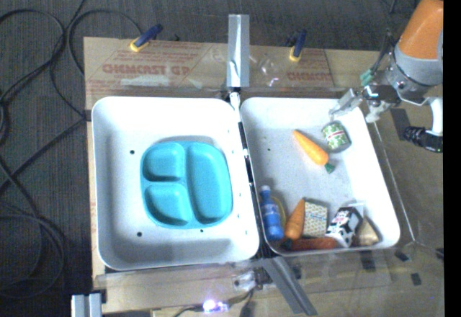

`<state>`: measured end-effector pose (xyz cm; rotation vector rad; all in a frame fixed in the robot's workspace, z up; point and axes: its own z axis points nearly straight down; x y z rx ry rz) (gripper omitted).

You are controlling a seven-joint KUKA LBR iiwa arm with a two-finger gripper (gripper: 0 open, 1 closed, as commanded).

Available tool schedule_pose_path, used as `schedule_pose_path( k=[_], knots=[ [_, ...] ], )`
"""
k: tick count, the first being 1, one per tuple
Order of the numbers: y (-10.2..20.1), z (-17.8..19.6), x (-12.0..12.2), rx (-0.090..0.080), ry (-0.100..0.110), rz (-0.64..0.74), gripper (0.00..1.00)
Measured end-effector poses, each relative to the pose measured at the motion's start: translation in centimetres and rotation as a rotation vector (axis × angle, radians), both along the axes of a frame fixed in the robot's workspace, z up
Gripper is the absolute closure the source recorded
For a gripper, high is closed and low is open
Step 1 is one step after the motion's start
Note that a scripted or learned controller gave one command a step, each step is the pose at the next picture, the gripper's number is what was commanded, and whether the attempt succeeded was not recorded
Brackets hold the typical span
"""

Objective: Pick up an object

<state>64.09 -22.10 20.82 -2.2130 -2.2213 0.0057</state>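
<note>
My gripper (358,108) hangs over the far right corner of the right bin (374,164), at the end of the grey arm with its orange band. Its two fingers stand open with nothing between them. Just below and slightly left of the fingertips, a small green and white can (336,135) lies on the bin floor. An orange carrot (311,148) lies next to the can, on its left.
Along the right bin's near wall lie a blue bottle (271,213), a second carrot (294,218), a small patterned box (315,218), a black and white cube (346,225) and a red piece (315,243). The left bin (115,128) holds a blue divided plate (187,182).
</note>
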Motion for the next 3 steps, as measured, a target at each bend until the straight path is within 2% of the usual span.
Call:
schedule_pose_path(
  k=[1, 2, 3],
  knots=[
    [0.8, -11.4, 1.0, 0.008, -0.008, 0.110, 0.00],
    [0.7, -11.0, 0.9, 0.003, -0.001, 0.111, 1.00],
    [5.2, 0.0, 2.8, -0.004, -0.001, -0.020, 1.00]
  ],
)
